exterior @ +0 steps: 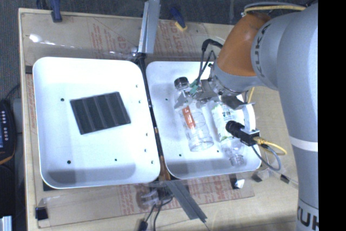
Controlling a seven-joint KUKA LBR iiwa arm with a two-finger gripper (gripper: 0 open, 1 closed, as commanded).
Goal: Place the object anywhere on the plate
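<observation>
Clear plastic bottle (193, 119) with an orange label lies on its side in the right bin (162, 116), cap toward the far side. Gripper (201, 90) sits low over its capped end (finger state: cannot tell). Dark ribbed plate (100, 112) lies in the left bin (48, 132), well apart from the bottle.

The gripper (201, 96) is seen low over the right bin (162, 116), at the neck of a clear bottle (193, 119) lying just below it. A dark ribbed plate (100, 112) is seen far to its left, in the left bin (48, 78).
</observation>
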